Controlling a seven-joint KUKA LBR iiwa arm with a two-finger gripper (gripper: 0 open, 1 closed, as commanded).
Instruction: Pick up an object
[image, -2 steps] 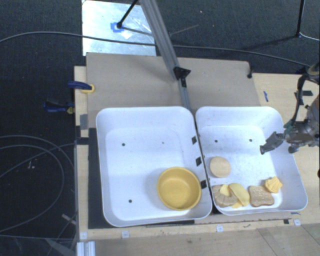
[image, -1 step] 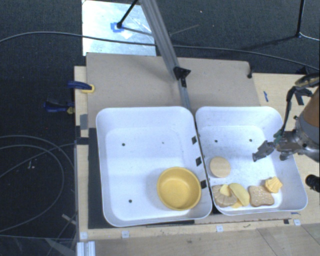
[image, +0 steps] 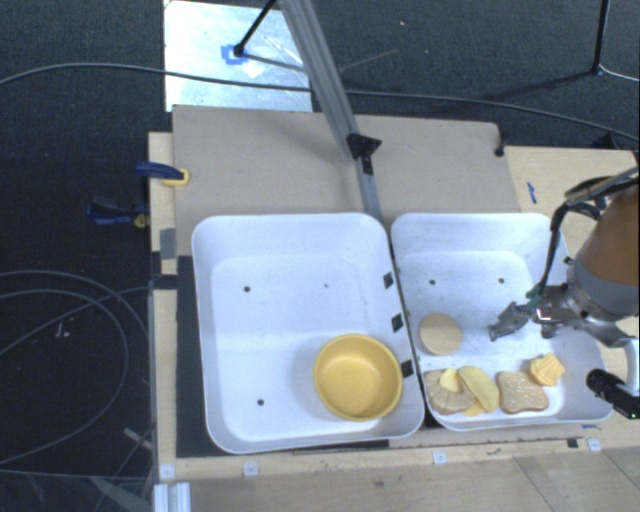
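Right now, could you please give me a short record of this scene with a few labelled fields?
left bin: holds a yellow bowl, upright, near its front right corner
right bin: round tan disc; along the front, a row of yellow and tan food pieces
gripper: over the right bin, beside the disc, holding nothing visible
task state: no object picked up yet

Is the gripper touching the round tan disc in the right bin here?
Apart. The camera view shows bare white bin floor between the gripper and the round tan disc, which lies to its left.
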